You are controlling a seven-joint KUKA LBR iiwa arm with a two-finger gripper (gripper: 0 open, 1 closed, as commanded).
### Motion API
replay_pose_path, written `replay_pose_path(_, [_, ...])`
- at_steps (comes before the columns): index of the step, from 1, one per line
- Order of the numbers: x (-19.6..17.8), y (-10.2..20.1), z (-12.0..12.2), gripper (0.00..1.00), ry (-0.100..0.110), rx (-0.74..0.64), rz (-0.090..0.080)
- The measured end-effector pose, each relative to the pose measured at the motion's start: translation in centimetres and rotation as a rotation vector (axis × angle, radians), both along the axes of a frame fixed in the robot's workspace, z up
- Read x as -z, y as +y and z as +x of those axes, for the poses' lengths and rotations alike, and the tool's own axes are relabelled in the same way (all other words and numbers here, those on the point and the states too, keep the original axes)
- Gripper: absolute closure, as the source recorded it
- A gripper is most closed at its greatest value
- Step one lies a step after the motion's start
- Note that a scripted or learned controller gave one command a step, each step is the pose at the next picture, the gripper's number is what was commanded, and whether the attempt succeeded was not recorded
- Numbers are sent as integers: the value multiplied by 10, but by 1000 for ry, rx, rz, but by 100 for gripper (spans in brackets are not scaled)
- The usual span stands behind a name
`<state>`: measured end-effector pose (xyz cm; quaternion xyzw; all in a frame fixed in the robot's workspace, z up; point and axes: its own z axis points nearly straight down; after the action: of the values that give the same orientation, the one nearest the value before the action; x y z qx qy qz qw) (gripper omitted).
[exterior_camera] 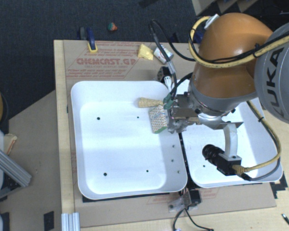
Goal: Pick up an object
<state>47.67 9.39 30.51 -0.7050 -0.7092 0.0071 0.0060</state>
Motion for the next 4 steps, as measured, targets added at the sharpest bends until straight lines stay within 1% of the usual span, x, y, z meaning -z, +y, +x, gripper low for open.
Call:
replay_pose_path(1, [-77, -49, 3, 100, -28, 10, 1])
replay_pose_path(2, [-90, -15, 3, 100, -23, 2, 3])
replay_pose_path(3, [-85, -181, 2, 100, -20, 24, -4])
replay_pose_path(4, [-1, -163, 2, 100, -9, 7, 3])
